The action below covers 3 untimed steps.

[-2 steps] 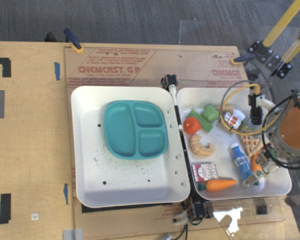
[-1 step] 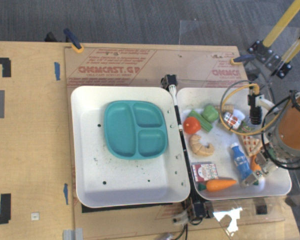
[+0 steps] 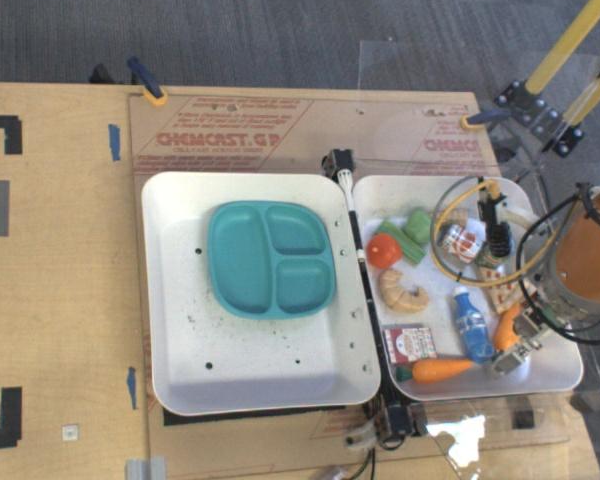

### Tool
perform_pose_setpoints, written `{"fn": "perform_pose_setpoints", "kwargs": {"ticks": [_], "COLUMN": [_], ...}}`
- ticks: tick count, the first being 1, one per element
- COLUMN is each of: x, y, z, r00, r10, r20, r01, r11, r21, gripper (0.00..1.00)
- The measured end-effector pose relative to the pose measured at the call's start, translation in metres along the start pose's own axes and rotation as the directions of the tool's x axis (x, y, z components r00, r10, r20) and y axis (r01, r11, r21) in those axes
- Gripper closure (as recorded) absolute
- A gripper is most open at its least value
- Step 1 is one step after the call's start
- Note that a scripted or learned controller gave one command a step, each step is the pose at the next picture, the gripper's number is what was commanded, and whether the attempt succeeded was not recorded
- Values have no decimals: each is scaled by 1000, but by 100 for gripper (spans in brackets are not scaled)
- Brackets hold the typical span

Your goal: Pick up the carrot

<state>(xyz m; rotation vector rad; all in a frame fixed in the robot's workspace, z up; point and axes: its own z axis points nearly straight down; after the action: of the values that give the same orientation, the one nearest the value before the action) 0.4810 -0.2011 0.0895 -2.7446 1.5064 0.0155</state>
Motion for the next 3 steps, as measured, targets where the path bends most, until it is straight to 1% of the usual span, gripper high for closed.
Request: {"fn": "perform_pose_setpoints", "kwargs": {"ticks": [1, 2, 3], "x": [3, 3, 0], "y": [-3, -3, -2], "z": [-11, -10, 1], "r00": [1000, 1000, 985], "r10": [3, 4, -171], "r20": [-7, -6, -6], "r01": [-3, -4, 171], "r11": [1000, 1000, 985], "r21": [10, 9, 4], "gripper": [100, 0, 0]}}
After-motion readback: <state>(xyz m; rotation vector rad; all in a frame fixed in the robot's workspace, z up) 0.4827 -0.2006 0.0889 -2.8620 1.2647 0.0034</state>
